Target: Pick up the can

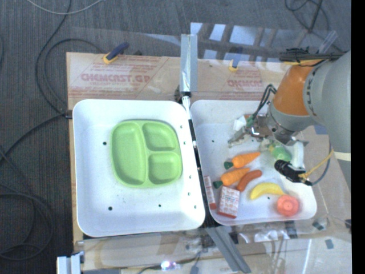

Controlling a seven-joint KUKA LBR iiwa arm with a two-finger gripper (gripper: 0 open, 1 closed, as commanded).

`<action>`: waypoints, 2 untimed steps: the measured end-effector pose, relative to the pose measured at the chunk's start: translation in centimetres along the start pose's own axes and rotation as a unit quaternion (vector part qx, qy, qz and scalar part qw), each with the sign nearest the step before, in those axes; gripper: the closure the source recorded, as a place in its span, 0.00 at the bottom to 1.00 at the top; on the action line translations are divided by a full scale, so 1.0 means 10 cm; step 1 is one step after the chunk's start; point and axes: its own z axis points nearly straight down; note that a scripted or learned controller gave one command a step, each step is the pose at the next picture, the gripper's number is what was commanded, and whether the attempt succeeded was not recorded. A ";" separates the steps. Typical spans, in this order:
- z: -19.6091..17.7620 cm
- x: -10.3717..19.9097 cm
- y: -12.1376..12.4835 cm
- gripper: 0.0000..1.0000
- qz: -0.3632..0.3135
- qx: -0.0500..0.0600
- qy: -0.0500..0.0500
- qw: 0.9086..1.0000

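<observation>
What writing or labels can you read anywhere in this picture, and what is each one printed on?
"CHEMCAST GP": faint red print, seen mirrored, on the clear sheet behind the left bin.
More red print on the sheet behind the right bin: too faint to read.
Red and white carton in the right bin: print too small to read.

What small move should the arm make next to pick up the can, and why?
Probably shift the claw toward the can, lying by the right bin's front left corner; the claw hangs over the bin's far part, carrots between them.
</observation>
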 end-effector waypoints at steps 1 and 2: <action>0.01 -0.02 0.59 0.00 0.026 0.023 0.003 0.999; -0.04 -0.02 0.56 1.00 0.025 0.032 0.002 0.999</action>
